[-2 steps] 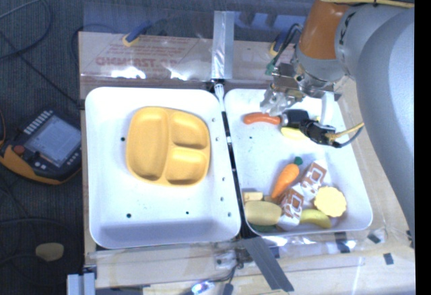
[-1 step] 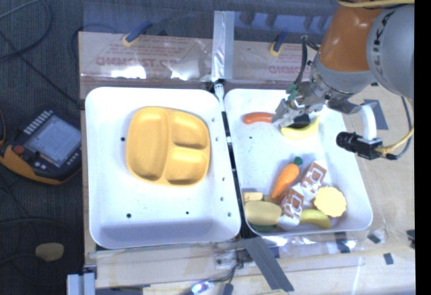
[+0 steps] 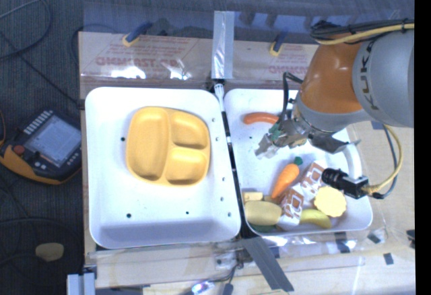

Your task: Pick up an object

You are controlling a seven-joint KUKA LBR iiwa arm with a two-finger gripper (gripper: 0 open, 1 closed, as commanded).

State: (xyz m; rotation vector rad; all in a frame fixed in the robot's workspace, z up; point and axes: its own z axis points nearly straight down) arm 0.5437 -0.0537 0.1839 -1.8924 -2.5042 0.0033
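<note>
Orange carrot lies just below-right of the pincer, long axis slanted; pincer's opening cannot be told.

Arm enters from the right, grey link high over the right bin, orange band above the wrist sitting over that bin's far half. Wrist angled down and toward the bin's left wall. Gripper low over the bin floor, nearer the left wall than the right; fingers pointing down-left, slightly parted, nothing visible between them.
</note>
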